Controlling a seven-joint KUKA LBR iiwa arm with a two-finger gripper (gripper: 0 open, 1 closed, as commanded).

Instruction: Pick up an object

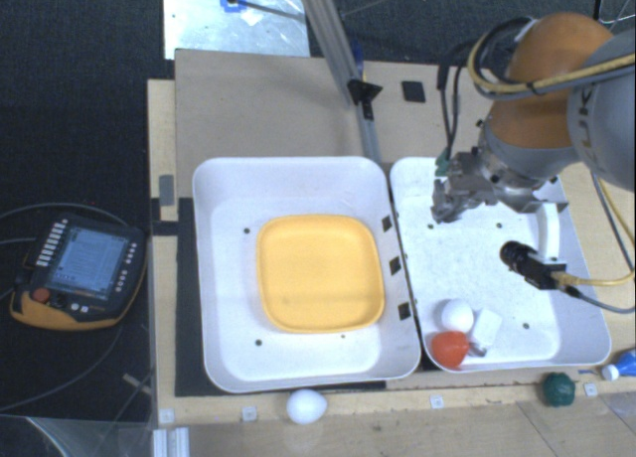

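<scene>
Surface with two white bins, arm reaching over the right bin (pixel 586 331).
The gripper (pixel 449 202) is held high; its state cannot be told; the white ball (pixel 456 315) lies toward the bin's near corner.

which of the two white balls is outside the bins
The white ball on the bench below the left bin. The other white ball lies inside the right bin, next to an orange ball.
</scene>
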